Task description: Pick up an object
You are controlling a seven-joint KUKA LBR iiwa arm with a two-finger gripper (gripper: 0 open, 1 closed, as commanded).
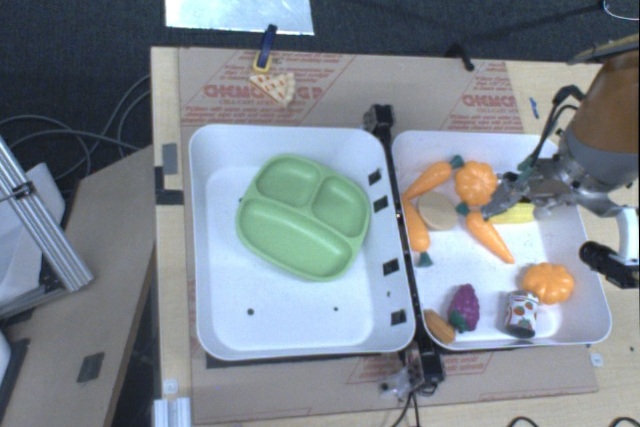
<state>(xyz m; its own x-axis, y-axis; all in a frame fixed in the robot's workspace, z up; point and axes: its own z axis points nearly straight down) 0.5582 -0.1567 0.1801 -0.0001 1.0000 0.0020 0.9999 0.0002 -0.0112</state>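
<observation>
Bench (330, 75) of brown board carries two shallow white bins side by side, seen from above at a slant. The left white bin (215, 245) holds a pale green plastic divided plate (303, 215), lying flat near its middle with three compartments. The right white bin (590, 310) holds a scatter of toy food. Near its far left corner lies an orange plastic carrot (428, 179), tilted, and just beside it a round orange plastic pumpkin (476, 182). Below them sits a flat beige round disc (437, 212), touching a second orange carrot (417, 230) that lies along the bin's left wall. A third orange carrot (491, 235) lies slantwise near the middle. A yellow plastic piece (517, 212) lies beside it, partly under the gripper. Toward the near side are a second round orange pumpkin (549, 282), a purple bunch of grapes (464, 305), a small printed can (521, 313), and a small orange piece (437, 325) at the near left corner.

The grey arm (605, 145) with its orange band reaches in from the right, and its two-finger gripper (508, 195) hangs low over the right bin, between the far pumpkin and the yellow piece. Whether it is clenched or released cannot be told.
</observation>
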